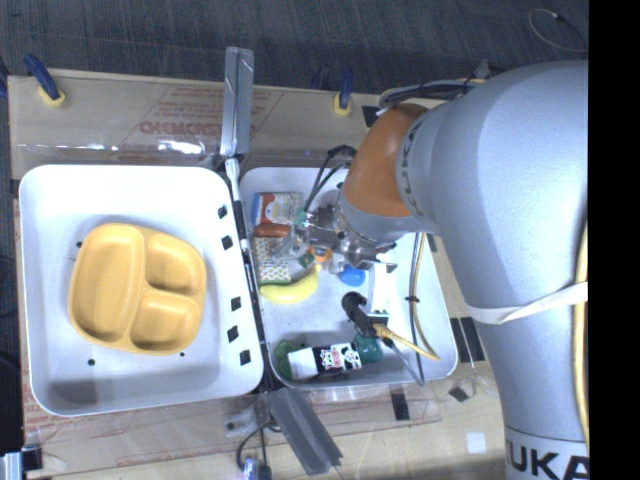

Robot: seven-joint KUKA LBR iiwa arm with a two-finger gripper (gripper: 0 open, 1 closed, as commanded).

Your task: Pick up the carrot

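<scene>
My gripper [306, 240] is down in the right bin [436, 298], near its upper left part, over a cluster of items. A small orange piece, likely the carrot [321, 253], shows just beside the gripper's tip; most of it is hidden by the gripper. Whether it is touched or held I cannot tell. The grey arm with its orange band [385, 163] covers the bin's upper right.
In the right bin lie a printed packet [277, 211], a patterned item [272, 260], a yellow banana-like piece [291, 290], a blue object [350, 264] and a green bottle [322, 358] with a black-and-white label along the front wall. The left bin [60, 368] holds a yellow divided plate [137, 286].
</scene>
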